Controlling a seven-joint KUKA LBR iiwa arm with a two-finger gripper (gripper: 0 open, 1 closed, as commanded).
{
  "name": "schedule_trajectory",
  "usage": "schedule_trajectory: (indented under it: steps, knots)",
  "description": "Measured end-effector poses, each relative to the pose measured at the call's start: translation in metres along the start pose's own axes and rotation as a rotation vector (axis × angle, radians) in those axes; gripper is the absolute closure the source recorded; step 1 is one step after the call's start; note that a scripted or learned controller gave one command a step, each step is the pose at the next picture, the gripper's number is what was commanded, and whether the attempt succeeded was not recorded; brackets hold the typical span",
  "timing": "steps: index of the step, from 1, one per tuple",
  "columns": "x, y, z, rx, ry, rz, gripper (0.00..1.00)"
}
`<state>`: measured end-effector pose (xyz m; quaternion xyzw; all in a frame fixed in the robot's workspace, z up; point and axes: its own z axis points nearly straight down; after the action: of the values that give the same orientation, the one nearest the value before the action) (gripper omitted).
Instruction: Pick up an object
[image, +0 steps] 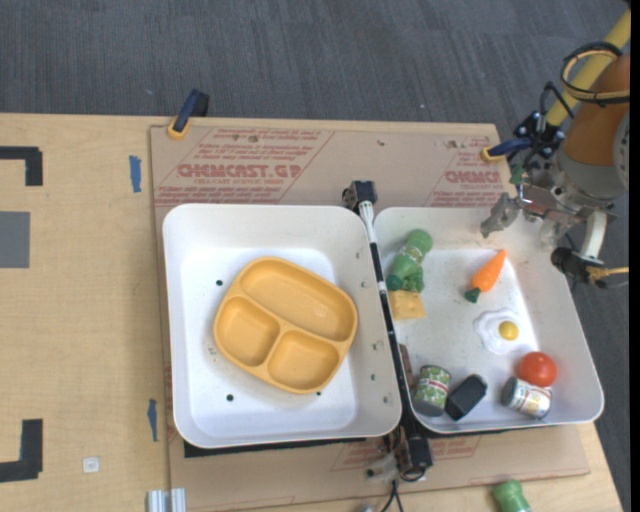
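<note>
Since the gripper (497, 217), its fingers seemingly apart and empty, is hung over the right bin's (583, 352) far rim, the nearby toy carrot (487, 273) may be missed or nudged aside.

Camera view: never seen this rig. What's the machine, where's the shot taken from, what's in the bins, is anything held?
One fixed camera looks down at a slant on a bench. The robot arm, grey with an orange band, reaches in from the right; its gripper hangs over the right bin's far edge, with nothing visibly in it. The left bin holds a yellow divided tray. The right bin holds toy food: a carrot, fried egg, tomato, two cans and some green items.
</note>
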<state>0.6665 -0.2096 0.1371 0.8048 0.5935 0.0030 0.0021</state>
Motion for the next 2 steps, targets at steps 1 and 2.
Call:
schedule_trajectory:
  steps: [1,2]
  knots:
    - [0.0008,-0.0014,0.0013,-0.013,-0.003,-0.122,0.0]
    - [-0.0002,-0.0026,0.0018,-0.01,-0.004,-0.159,0.0]
